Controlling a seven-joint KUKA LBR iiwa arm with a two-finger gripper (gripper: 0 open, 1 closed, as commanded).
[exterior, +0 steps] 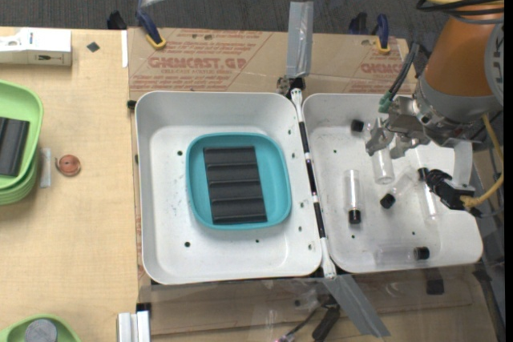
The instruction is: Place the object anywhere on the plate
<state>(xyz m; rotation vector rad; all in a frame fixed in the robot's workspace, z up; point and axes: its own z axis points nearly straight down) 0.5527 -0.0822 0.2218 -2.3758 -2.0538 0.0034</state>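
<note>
Toward the left edge of the bench, a green tray (18, 142) and a small copper-coloured disc (68, 165) sit well apart from the work, most likely just parked out of the way. Next comes the left bin (160, 196), where a teal plate (237, 180) lies flat near the centre with a dark ribbed insert (234, 184) on it; centred like that, it offers a wide target for anything dropped from above. Across the divider, the right bin (337, 236) holds several clear tubes with black caps scattered loose, one of them, the tube (351, 195), lying lengthwise near the bin's left side, apart from the others. That is probably the object meant for the plate, though any of the tubes could serve. Over the upper right of this bin hangs the gripper (383, 142), its metal body low above the tubes, presumably positioned for a pick. Whether it is spread or pressed together I cannot tell, since clear plastic and glare blur its tip.
</note>
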